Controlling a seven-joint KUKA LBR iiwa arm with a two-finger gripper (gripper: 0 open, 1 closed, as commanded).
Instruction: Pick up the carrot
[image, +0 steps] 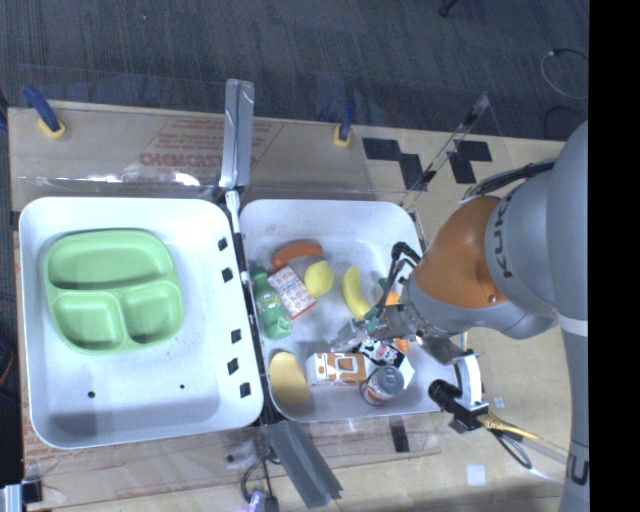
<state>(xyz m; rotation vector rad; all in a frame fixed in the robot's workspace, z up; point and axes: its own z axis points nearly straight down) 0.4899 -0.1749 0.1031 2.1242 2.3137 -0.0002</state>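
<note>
Carrot (393, 297): prob. the orange sliver peeking out just right of the banana (355, 292), mostly hiding under the wrist; another orange bit is showing a little further below-right of the banana. ID not certain.
Gripper (378, 322): hanging just below-right of the banana, low among the items. Open, clenched or grasping — can't tell, the arm's own bulk is blocking the view.
Risk 1: claw is working in a crowd, so it could be closing on the wrong thing. The banana is lying right alongside, w/ the can (385, 383) and carton (338, 368) just below it.
Risk 2: carrot is looking thin and half-covered, so a grip near one end could be slipping off on the lift.
Risk 3: wrist is sitting close to the neighbours, so any sideways shuffle could be shoving the banana into the lemon (318, 277) to its left.
Edges: right bin (320, 205) far wall is lying well above the banana, near wall below the can; arm is already overhanging the right-hand wall.
Open room: white floor is showing above the banana, btwn it and the far wall. That's the freest patch.
Exit: straight up is looking safest. Left of the banana it's getting busy w/ the lemon, snack packet (292, 292) and green bottle (268, 305).
</note>
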